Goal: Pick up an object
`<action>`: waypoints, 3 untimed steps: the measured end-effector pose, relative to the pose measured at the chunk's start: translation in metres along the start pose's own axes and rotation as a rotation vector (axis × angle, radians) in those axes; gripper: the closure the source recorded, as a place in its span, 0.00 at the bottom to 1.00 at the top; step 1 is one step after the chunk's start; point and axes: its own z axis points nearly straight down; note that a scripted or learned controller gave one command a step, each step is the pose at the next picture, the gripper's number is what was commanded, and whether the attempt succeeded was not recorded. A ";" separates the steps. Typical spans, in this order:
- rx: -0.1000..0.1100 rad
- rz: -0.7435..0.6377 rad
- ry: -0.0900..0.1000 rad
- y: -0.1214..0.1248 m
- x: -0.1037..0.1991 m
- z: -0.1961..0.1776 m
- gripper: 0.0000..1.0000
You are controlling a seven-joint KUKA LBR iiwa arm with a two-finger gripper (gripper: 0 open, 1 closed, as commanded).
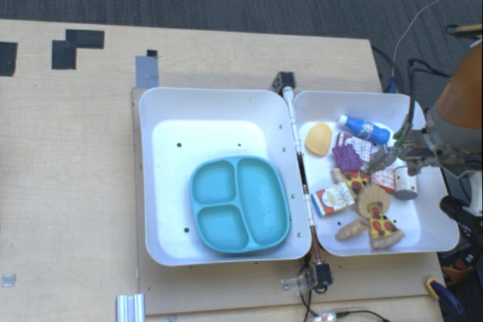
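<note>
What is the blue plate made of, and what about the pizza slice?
The blue plate looks like smooth moulded plastic: one even colour, soft sheen, rounded walls between three sections. The pizza slice is probably a toy of plastic or rubber, judging by its flat, bright painted colours, though it is too small to be sure.

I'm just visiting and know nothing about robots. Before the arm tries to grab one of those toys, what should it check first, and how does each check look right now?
1. Things to pick lie in the right bin: ok. There is a yellow piece, a blue bottle, purple grapes and a pizza slice.
2. Gripper over that bin: ok, it sits among the toys near its right side.
3. A toy between the fingers: cannot tell.
4. Room around a target: not ok, the toys are crowded; the yellow piece is the most apart.
5. Blue tray in the left bin, out of the way: ok.
</note>
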 end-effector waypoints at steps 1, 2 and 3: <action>-0.008 0.003 -0.001 0.018 -0.009 0.091 0.00; -0.007 0.000 0.002 0.019 -0.008 0.083 1.00; -0.006 0.000 0.002 0.019 -0.008 0.084 0.00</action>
